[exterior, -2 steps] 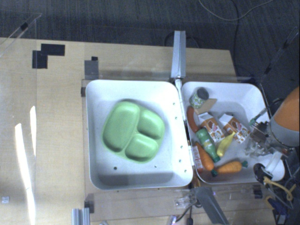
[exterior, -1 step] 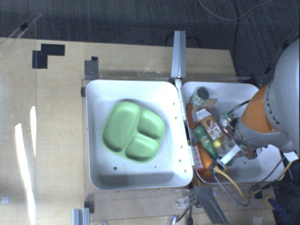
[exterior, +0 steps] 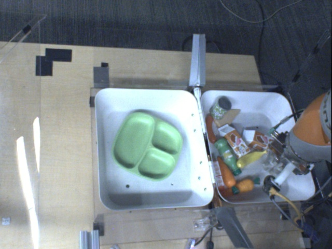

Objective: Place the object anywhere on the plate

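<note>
Green plate (exterior: pixel 148 146) in left bin; fingers (exterior: pixel 272 157) (state unclear) over cluttered right bin.

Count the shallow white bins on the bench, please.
2. The left shallow white bin holds a green divided plastic plate. The right shallow white bin holds a pile of toy food, where the gripper is.

left white bin (exterior: pixel 104 154) | right white bin (exterior: pixel 244 96) | cable (exterior: pixel 244 9) on dark floor | wooden bench (exterior: pixel 57 139)
</note>
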